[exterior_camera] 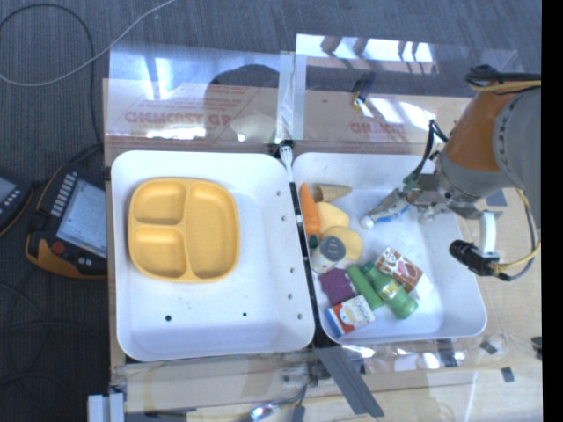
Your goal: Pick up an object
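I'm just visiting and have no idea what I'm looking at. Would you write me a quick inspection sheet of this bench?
Surface: two shallow white bins side by side, left bin and right bin.
Job's things: in the right bin, a carrot, a yellow block, a round tin, a purple block, a green bottle, a small carton and a red-and-white packet.
Clutter: a yellow divided plate in the left bin.
Grippers: gripper low over the right bin's upper part, holding nothing.
Cables: a yellow cable loops by the wrist; a thin cable lies on the floor.
Surroundings: a handheld control pendant left of the bench; grey carpet.
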Controlling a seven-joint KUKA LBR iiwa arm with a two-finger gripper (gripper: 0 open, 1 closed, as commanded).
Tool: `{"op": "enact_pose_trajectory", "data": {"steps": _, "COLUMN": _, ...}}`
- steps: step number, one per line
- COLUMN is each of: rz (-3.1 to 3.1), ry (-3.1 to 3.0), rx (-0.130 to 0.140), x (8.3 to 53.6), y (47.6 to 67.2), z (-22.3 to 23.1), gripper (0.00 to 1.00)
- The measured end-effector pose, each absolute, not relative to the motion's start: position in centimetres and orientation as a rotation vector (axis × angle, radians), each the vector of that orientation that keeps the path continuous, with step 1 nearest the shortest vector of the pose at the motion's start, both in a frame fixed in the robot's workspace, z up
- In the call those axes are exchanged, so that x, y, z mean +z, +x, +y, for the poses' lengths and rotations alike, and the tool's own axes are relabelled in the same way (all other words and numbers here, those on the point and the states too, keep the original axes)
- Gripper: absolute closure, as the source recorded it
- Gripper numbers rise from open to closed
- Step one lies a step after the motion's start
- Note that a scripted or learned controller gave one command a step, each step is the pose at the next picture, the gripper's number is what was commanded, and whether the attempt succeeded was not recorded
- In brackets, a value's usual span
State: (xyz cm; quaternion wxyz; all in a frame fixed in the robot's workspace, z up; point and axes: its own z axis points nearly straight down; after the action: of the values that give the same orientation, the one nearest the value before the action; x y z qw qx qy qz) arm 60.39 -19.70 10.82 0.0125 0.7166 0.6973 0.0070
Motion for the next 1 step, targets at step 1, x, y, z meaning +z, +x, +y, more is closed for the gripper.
{"op": "enact_pose_trajectory", "data": {"steps": 1, "rz": 2.132, "ry": 2.296, "rx": 0.006, "x": 9.06, "y": 55.32, "z": -19.66, "gripper": 0.00}}
